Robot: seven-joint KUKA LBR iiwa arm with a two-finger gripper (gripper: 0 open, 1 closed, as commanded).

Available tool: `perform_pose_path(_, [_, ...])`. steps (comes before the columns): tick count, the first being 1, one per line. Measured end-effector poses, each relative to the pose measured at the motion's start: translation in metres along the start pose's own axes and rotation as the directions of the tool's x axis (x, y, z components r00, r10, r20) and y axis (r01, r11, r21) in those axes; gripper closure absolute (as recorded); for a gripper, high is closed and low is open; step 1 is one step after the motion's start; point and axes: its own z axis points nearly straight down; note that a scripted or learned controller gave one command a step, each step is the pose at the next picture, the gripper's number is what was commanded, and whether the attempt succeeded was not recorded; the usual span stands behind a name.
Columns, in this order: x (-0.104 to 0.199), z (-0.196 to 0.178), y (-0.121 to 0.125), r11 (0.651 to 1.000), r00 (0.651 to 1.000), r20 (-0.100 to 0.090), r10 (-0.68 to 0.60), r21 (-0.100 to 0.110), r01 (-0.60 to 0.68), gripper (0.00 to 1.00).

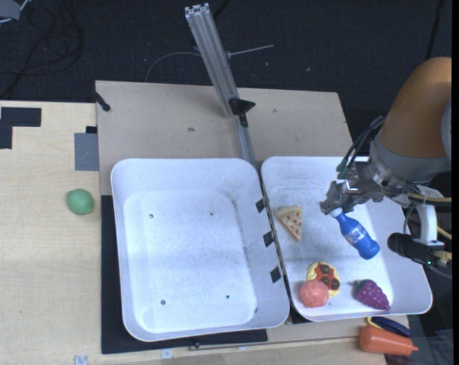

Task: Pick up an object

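Toys lay along the near edge of the right-hand bin (412, 299): a red and yellow piece (319, 285) and a bunch of purple grapes (371, 293), with an orange thing (385, 341) outside the rim on the bench. Further in lay the blue bottle (356, 235), tilted, its cap end up under the gripper (337, 206), which sat at the neck, looking clamped on it. It was likely a hollow plastic toy, light and stiff but smooth and round, so it could slip or swing from a hold that high; the narrow neck or mid-body seemed the best place to pinch. A pizza slice (291, 221) lay just to its left. Beyond the divider sat the left-hand bin (130, 175), and past it a green ball (80, 201) on the bench.
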Motion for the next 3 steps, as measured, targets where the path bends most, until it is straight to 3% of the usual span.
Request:
perform_pose_path(1, [0.049, 0.014, 0.014, 1.000, 1.000, 0.000, 0.001, 0.001, -0.001, 1.00])
perform_pose_path(3, [0.147, 0.005, 0.041, 1.000, 1.000, 0.000, 0.002, 0.000, -0.002, 1.00])
